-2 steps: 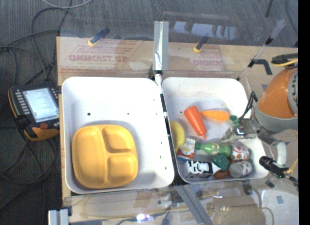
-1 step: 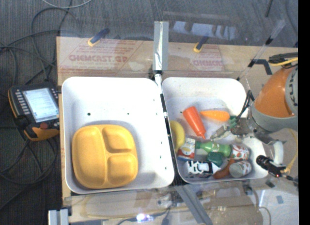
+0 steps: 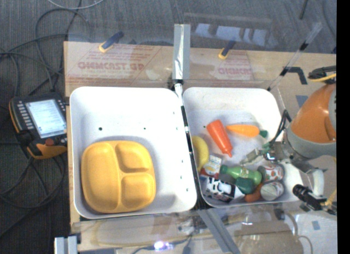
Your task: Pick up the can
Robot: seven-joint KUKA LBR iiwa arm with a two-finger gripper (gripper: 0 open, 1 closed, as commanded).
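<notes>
Here I am at the table [image 3: 109, 67], two white bins side by side. The left bin [image 3: 126, 105] carries a yellow divided tray [image 3: 117, 176]; the right bin [image 3: 235, 102] holds the clutter, and that is my business. My arm [image 3: 317, 124] comes in from the right, orange band over the bin's right rim.

The can [image 3: 272, 190] lies in the near right corner of the right bin, silver end showing, pressed close to the bin wall. A second tin-like thing [image 3: 272, 171] sits just above it; I cannot tell whether it is another can or part of the same heap. A green bottle [image 3: 243, 175] lies just to the left, touching or nearly so, and a small reddish thing [image 3: 252, 195] is wedged by the can's left side.

To do this well, I judge I need to drop straight over the can with one finger slipping between it and the wall, the other between it and the bottle. It is a tight corner; a tilted approach risks nudging the bottle or clipping the rim. A round, smooth side may roll, so I want to close across its middle.

My end effector [image 3: 269, 155] sits low over that heap, near the bottle's neck. How far it is spread I cannot tell; the parts blur into the clutter. I see nothing held in it.

Further up lie an orange bottle [image 3: 220, 136], a carrot [image 3: 243, 131] and a banana [image 3: 200, 150].
</notes>
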